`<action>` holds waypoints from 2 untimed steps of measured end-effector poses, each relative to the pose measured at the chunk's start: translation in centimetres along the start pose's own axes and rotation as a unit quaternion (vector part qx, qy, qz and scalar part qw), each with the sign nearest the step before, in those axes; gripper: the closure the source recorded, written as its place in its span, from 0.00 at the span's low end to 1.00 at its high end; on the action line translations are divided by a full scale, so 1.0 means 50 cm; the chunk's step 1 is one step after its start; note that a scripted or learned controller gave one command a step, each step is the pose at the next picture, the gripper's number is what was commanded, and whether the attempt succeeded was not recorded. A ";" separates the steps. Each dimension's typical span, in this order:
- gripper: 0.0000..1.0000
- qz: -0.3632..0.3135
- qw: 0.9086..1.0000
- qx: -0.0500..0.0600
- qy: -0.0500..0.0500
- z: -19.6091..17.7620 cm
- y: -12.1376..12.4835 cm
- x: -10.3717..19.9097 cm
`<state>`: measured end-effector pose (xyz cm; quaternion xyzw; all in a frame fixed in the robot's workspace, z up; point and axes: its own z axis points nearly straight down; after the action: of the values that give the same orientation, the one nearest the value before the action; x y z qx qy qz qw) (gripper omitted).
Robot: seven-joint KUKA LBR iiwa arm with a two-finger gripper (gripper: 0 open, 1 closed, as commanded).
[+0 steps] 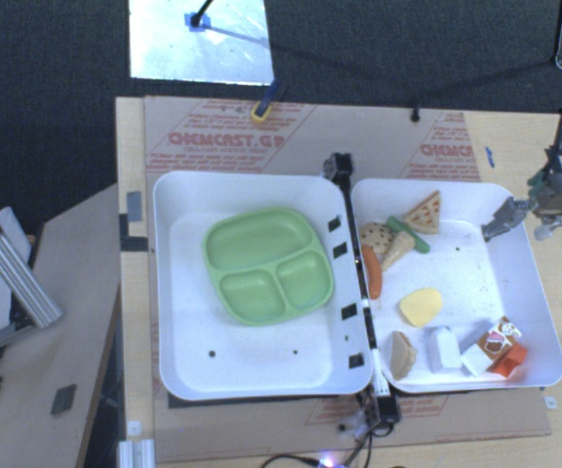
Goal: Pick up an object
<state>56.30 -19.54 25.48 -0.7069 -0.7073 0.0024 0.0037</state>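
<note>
1. The grey two-finger gripper [506,219] is hanging over the right rim of the right-hand shallow white bin [544,312], near its far corner; whether it is spread or pressed together cannot be told, and nothing is showing in its grasp.
2. The possible objects to pick are all lying in that right-hand bin, apart from the gripper.
3. A tan triangular toy wedge [424,212] is sitting near the far wall, with a green toy stick [408,234] just beside it, lying across a beige cone-shaped piece [383,245].
4. An orange toy carrot [373,272] is lying along the left wall.
5. A yellow rounded toy slice [421,307] is resting near the middle of the floor.
6. A beige lumpy piece [402,354], a white block [444,348] and a small orange-and-white carton [496,348] are lining the near wall.
7. A light green divided plastic plate [266,265] is lying in the left-hand shallow white bin [179,359].
</note>
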 end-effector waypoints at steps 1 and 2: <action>0.00 -0.002 1.000 -0.005 -0.001 -0.012 0.004 0.001; 0.00 -0.001 1.000 -0.004 0.000 0.083 -0.004 0.018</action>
<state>56.07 -18.64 21.33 -0.7063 -0.7079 0.0002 0.0008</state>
